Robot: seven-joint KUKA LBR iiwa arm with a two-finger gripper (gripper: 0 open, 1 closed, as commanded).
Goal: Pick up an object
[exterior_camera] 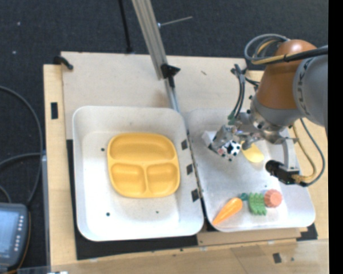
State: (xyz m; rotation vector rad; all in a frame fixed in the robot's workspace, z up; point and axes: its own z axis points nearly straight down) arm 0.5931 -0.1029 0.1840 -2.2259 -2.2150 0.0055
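Note:
My gripper (223,143) hangs low over the upper left part of the right bin (217,178), below the orange-banded wrist. A small black-and-white spotted object (234,148) sits right at the gripper's tip; whether it is gripped or just lying beside it is unclear. A pale yellow rounded object (253,153) lies just to its right, partly under the arm. Along the bin's front edge lie an orange carrot (228,209), a green piece (256,203) and a pinkish-orange round piece (272,198).
The left bin (91,210) holds a yellow divided plate (143,164) in its middle. An aluminium post (151,33) slants down to the gap between the bins. Cables and a black fitting (280,172) hang off the arm at the right.

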